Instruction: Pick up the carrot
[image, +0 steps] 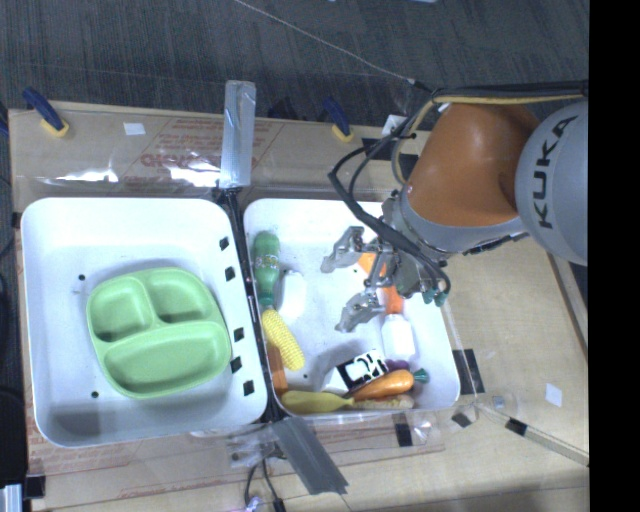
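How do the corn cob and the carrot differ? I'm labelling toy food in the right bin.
The yellow corn cob lies along the bin's left wall; the orange carrot with green tip lies across the near edge. The cob looks bumpy, the carrot smooth. Both lie flat.

Well to the gripper's left in the picture, a green divided plate (157, 332) lies in the left bin (40, 300). In the right bin (310, 215), a green cucumber (265, 257) and a corn cob (282, 338) lie left of the gripper, a yellow banana (315, 402) and a black-and-white block (361, 368) below it, a white bottle (398, 336) just beside it.
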